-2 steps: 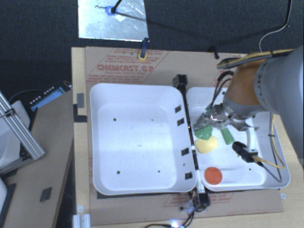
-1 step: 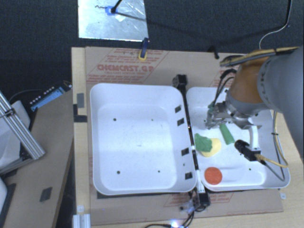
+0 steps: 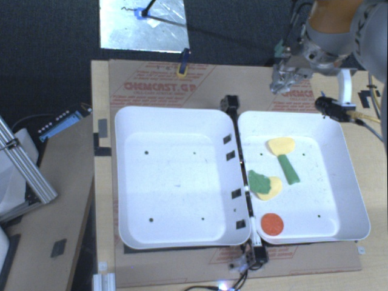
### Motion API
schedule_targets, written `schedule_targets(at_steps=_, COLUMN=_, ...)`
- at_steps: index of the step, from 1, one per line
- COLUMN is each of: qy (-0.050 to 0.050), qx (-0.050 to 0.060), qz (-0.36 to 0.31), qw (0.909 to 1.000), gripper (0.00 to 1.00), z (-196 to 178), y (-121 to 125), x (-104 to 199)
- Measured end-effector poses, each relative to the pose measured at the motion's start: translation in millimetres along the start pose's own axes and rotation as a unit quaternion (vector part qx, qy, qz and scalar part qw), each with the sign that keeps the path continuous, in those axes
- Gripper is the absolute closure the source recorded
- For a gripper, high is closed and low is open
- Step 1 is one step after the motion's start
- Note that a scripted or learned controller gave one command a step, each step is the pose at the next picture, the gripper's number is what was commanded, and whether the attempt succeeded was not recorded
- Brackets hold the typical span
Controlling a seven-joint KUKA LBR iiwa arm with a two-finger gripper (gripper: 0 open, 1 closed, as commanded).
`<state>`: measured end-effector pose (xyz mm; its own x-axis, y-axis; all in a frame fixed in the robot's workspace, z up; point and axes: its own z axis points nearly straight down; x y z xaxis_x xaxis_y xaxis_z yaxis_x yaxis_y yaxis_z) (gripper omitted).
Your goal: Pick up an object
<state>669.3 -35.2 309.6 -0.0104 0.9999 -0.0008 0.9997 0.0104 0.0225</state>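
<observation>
**Camera view: nothing lifted yet, pick still to be made**

Four small flat pieces are seen lying in the right bin [image 3: 351, 180]: a yellow piece [image 3: 280, 145], a green strip [image 3: 288, 168] just below it, a green-and-yellow piece [image 3: 264, 185] near the divider, and an orange disc [image 3: 272, 224] at lower centre. All look soft-edged and matte. The left bin [image 3: 176, 174], smooth white plastic, sits beside it. The pincer [image 3: 284, 80] hangs at upper right, beyond the bin; whether it is spread cannot be told, and nothing is seen in it.
</observation>
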Motion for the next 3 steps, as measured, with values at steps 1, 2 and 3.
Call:
schedule_targets(at_steps=1, qy=0.002, qx=0.007, qz=0.0, qw=1.0, gripper=1.0, z=-51.6, y=2.0, x=62.0)
schedule_targets(at_steps=2, qy=0.001, qx=0.007, qz=0.002, qw=1.0, gripper=1.0, z=-113.8, y=-29.8, x=71.4)
schedule_targets(at_steps=3, qy=0.0, qx=0.007, qz=0.002, qw=1.0, gripper=1.0, z=-160.2, y=5.0, x=67.9)
